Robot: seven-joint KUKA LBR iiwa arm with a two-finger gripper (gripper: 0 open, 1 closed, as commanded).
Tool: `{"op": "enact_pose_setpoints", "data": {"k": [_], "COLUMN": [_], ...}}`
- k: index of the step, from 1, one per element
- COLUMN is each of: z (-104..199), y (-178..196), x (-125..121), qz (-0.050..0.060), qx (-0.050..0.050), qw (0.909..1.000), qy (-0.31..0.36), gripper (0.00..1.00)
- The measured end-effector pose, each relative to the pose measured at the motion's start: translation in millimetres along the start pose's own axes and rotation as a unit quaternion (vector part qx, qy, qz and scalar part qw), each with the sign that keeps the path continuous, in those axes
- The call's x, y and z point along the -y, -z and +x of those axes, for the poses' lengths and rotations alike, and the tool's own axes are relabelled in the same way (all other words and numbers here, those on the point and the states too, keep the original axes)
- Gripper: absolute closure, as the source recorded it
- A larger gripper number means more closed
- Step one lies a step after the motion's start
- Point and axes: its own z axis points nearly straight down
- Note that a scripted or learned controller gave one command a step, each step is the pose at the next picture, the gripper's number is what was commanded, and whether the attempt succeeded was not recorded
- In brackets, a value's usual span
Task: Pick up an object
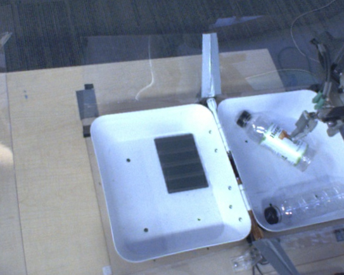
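small clear bottle with black cap lies diagonally at frame's right; larger clear bottle, black-capped, lies flat at lower right.

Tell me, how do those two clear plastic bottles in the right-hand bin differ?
The small clear bottle with a label lies slanted in the white right bin, near the gripper; the larger ribbed clear bottle lies along the near wall. The first carries a white-and-green label, the second looks bare. Both have dark caps and lie on their sides.
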Motion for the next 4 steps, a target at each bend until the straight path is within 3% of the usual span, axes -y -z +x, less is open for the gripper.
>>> {"op": "enact_pose_setpoints", "data": {"k": [1, 2, 3, 4], "z": [-11.2, -18.0, -5.8, -19.2], "y": [-94.2, 55.4, -76.8, -177.6], "x": [-58.3, -94.7, -64.0, -99.1], "qz": [0.000, -0.003, 0.000, -0.008], "qx": [0.000, 0.001, 0.000, 0.002], "qw": [0.9944, 0.9993, 0.9991, 0.9990], "qy": [0.105, -0.038, 0.043, 0.043], "gripper": [0.00, 0.00, 0.00, 0.00]}}
